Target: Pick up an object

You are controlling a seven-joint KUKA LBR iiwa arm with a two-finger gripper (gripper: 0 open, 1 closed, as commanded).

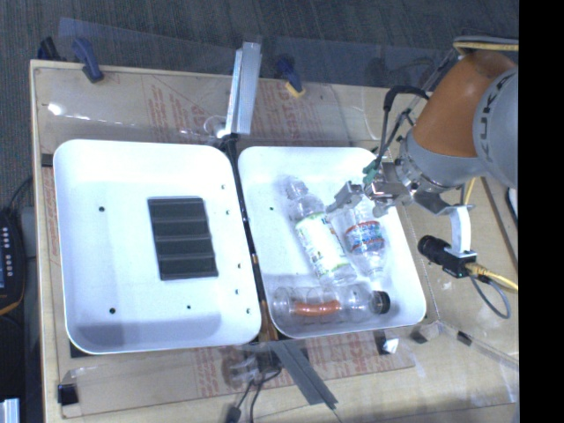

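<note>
You have the bench on dark carpet; gripper over the right bin, near its right edge; claw state unreadable.

Dark grey carpet floor across the far side and down the left. Pale wooden bench top, printed with faint red lettering, under a clear sheet. Blue clamps on the far edge, a second one further right. Grey metal bar standing at the far middle, another metal strip at the near edge. Black device at far left. Even, bright overhead light.
</note>
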